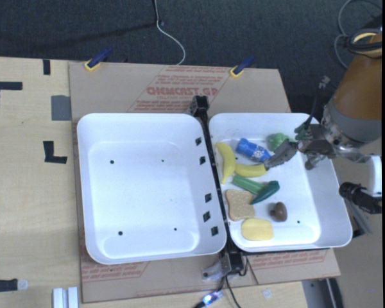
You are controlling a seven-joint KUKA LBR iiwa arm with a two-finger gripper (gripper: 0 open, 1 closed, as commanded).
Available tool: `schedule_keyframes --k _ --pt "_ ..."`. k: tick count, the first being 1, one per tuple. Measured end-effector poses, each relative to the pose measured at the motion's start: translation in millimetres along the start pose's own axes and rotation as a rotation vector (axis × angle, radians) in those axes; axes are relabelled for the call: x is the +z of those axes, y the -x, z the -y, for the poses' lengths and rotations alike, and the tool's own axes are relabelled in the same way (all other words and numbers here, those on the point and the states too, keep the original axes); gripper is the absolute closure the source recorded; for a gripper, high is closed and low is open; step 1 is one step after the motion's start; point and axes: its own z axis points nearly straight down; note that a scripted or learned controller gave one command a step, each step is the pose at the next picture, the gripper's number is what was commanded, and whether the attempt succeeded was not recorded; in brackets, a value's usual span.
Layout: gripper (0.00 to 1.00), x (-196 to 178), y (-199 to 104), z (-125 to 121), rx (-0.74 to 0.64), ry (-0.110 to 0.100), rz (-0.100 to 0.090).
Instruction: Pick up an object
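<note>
In the right bin (321, 226), pincer (294, 153) above blue can (252, 149), bananas (234, 165) beside

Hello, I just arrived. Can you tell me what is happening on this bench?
A robot arm reaches in from the right over the right bin, trying to pick something up. Its claw hangs above the bin's upper part, close to a blue can and a green piece. Nothing shows between its fingers. Two bananas, a green tool, bread, a brown lump and a yellow block lie in the bin.
</note>
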Motion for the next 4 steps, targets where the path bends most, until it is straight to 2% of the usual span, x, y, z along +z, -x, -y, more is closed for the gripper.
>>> schedule_keyframes --k 1,2,3,4 --pt "0.00 99 -108 -21 -0.010 -0.007 -0.003" --pt "0.00 94 -201 -28 -0.010 0.000 -0.003" --pt "1.00 84 -195 -27 -0.002 -0.004 0.000" --pt "1.00 -121 -232 -45 -0.005 0.019 -0.004"
